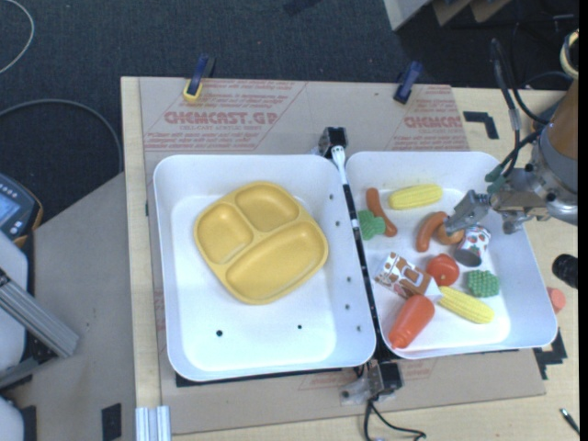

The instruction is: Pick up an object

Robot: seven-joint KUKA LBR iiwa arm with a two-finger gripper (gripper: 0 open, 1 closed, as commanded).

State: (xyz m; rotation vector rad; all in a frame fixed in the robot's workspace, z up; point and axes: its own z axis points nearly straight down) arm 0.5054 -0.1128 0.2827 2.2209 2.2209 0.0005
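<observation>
The right bin [524, 288] holds several toy foods: a corn cob [415, 196], a red sausage [378, 211], a green broccoli piece [370, 225], an orange-brown sausage [429, 231], a red tomato [443, 269], a brown-and-white block [401, 275], a second corn cob [467, 306], an orange carrot [412, 320] and a green bumpy piece [482, 283]. My gripper [465, 215] hangs over the bin's right half, just right of the orange-brown sausage and above a small white-and-red piece [476, 242]. Its fingers look open, with nothing between them.
The left bin [184, 320] carries a yellow sectioned plate [262, 242]. A black divider rail [354, 246] runs between the two bins. Cables hang above the arm at the right edge. A small orange object [555, 299] lies outside the right bin.
</observation>
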